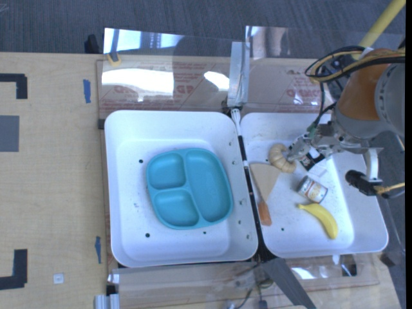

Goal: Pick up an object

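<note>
The gripper [301, 152] hangs low over the upper part of the right bin [370, 237], reaching in from the right under the arm's orange band; whether it is open or closed cannot be told from this slant.

Nearest to it, just off its tip on the side away from the arm, lies a small beige lumpy object [279, 157], close enough that contact cannot be ruled out. It looks like a light toy piece, probably hard plastic, rounded and knobbly, so it may roll or squirt out of a pinch; the narrower waist between its lumps looks like the safest place to close on.

A little below the gripper sits a small can [313, 188] lying on its side. It seems rigid and smooth, likely to slip unless taken squarely across its curved body.

Below that again lies a yellow banana [321, 218], probably a light, stiff replica; its middle, across the narrow width, offers the easiest hold.

Further out from the tip, toward the bin divider, a flat tan wedge [264, 179] and a thin orange stick [263, 211] rest on the floor; both lie so flat that fingers would struggle to get under them.

Farthest from the gripper, in the left bin [122, 192], rests a blue divided plate [188, 187], wide and stiff, graspable only at its rim.
</note>
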Controlling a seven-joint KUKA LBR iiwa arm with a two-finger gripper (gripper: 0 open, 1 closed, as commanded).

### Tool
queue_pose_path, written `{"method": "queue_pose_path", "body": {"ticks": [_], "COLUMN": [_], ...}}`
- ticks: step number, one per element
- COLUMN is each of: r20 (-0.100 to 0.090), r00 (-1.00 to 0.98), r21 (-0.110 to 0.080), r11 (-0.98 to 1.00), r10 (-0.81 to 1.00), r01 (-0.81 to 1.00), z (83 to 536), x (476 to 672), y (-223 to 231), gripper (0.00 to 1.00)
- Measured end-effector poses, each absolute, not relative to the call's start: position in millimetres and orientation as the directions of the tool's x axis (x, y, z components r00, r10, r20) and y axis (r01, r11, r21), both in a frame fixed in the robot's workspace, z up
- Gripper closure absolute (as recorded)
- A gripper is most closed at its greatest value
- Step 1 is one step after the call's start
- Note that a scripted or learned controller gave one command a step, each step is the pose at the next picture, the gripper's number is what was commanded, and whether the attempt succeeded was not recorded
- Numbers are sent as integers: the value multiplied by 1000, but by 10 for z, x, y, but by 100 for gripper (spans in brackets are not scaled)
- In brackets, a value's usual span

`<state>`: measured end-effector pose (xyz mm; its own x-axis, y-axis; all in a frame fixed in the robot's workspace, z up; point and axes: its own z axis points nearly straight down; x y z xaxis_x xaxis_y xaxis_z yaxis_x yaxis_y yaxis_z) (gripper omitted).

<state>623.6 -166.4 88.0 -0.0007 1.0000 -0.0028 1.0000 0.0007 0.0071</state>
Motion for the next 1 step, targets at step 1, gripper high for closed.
{"method": "queue_pose_path", "body": {"ticks": [1], "r20": [-5], "r00": [0], "r21": [13], "r11": [0], "r10": [1000], "r01": [1000], "z": [1008], "x": [6254], "y": [-1667], "gripper": [100]}}
